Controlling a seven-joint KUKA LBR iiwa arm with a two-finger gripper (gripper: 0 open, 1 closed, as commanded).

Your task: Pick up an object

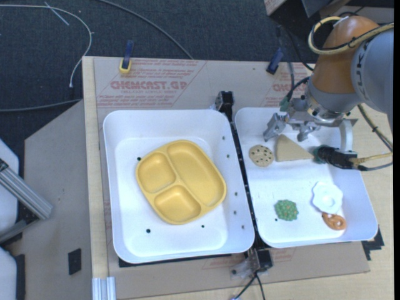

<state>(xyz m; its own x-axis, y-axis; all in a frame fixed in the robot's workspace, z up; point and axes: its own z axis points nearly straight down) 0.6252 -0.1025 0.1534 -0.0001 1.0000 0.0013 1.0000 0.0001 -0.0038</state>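
In the right bin, my gripper hangs at the back, its two fingers spread apart with nothing between them. Just in front of it lies a pale yellow cheese wedge, its upper edge right under the fingertips. A round speckled cookie lies to the wedge's left. Nearer the front are a green broccoli piece, a white fried egg and a small orange-brown pretzel.
The left bin holds a yellow divided plate with three compartments. A black divider clip sits between the bins at the back. The arm's grey and orange body looms over the right bin's back right corner.
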